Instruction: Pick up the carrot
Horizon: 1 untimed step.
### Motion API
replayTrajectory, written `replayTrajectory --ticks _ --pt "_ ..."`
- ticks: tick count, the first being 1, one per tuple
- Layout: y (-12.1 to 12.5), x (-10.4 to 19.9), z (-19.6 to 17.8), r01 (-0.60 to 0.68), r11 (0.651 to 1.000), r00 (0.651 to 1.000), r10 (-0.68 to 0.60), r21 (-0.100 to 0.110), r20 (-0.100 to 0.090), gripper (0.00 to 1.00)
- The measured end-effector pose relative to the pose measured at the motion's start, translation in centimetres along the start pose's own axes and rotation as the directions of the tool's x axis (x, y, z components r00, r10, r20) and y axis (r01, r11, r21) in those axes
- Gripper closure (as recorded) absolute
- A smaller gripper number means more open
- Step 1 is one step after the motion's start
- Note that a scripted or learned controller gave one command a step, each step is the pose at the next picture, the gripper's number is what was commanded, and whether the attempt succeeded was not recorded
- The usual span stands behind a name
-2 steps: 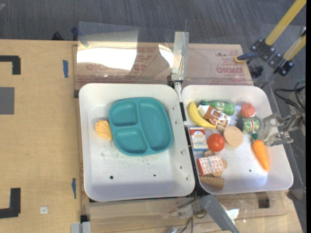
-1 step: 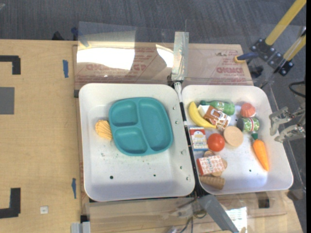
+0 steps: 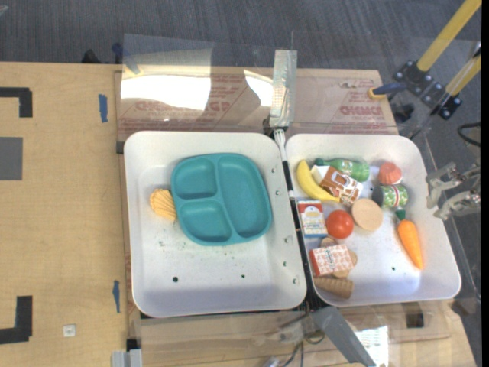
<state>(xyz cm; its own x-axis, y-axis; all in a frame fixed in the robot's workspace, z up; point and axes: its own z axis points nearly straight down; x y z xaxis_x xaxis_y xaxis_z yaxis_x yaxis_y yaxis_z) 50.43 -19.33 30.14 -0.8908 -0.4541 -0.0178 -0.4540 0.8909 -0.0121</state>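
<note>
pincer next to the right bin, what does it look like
The pincer is a small, pale grey, metallic-looking assembly with an angular, skeletal outline. Thin dark cables curve just above it. Any markings are too small to make out.

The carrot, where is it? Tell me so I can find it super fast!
Look in the right white bin, the one full of toy food. Near its right wall lies the carrot, slanting toward the bottom corner. It is the one long, pointy orange thing, apart from the pile.
</note>
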Motion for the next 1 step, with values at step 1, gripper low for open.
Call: replayTrajectory --ticks 1 --pt "-0.07 -0.26 -1.15 -0.002 1.0 1.0 0.002 0.005 0.008 1.0"
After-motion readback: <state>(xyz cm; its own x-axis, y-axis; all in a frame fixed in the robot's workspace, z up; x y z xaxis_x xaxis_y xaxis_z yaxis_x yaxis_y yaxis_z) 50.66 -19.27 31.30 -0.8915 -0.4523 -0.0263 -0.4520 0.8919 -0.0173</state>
